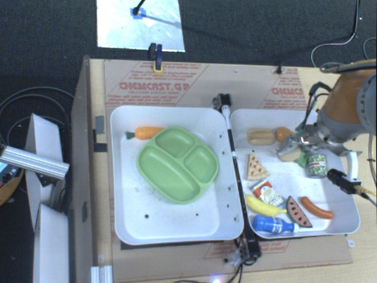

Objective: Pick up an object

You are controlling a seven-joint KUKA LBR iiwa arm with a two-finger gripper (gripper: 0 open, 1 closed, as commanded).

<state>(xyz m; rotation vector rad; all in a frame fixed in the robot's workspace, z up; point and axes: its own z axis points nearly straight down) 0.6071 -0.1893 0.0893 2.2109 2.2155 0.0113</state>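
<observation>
On the cardboard-covered table (177, 78), the right white bin (353, 217) holds a small green-labelled can (317, 164) just beside the claw (303, 141), whose state I cannot tell; probably light, stiff and slick, the can is best gripped across its round sides.

Dark grey carpeted floor (47, 34) surrounds the desk. Desk top: brown cardboard sheet with red printed lettering (177, 78). Pale grey square panel (140, 16) lies on the floor beyond the desk's far edge. Black cables (26, 102) loop at left, near a white boxy frame (44, 187) with a silver metal bar (35, 161).
</observation>
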